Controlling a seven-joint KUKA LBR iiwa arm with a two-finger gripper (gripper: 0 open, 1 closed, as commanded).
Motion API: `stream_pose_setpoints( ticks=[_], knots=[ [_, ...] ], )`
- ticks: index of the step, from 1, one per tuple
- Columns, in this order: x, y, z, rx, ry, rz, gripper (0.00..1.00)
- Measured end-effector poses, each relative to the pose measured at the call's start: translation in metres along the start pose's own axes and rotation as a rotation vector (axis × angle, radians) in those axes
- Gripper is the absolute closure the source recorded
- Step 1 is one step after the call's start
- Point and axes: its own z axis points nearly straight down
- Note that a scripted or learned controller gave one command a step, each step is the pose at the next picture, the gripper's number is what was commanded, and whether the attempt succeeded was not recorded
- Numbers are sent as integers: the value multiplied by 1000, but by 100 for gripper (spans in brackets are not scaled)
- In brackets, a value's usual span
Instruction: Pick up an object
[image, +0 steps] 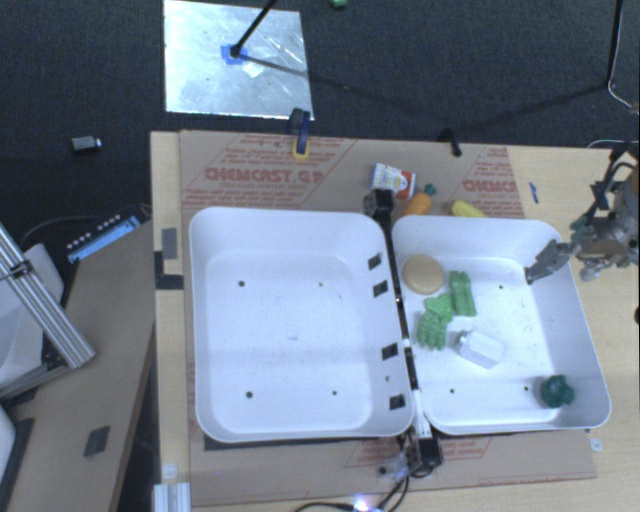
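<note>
In the right bin (590, 385) lie several small things. A tan round disc (423, 273) sits near the divider between the bins; just right of the disc stands a green ridged block (461, 294), and below the disc a lighter green knobbly piece (435, 326). A clear pale block (480, 349) lies below the ridged block, and a dark green lump (555, 391) rests well apart from the disc, in the bin's near right corner. The hand (545, 262) hovers at the bin's right rim, well right of the disc, touching none of them; whether it is clenched or released I cannot tell. The left bin (215, 330) adjoins on the worktop (170, 350).
</note>
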Motion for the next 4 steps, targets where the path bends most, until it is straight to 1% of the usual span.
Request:
stream_pose_setpoints(
  ticks=[1, 2, 3, 4],
  knots=[
    [0, 1, -11, -4, -1, -4, 100],
    [19, -78, 81, 13, 6, 4, 100],
    [64, -65, 136, -23, -4, 1, 100],
    [88, -36, 142, -43, -9, 3, 100]
  ],
)
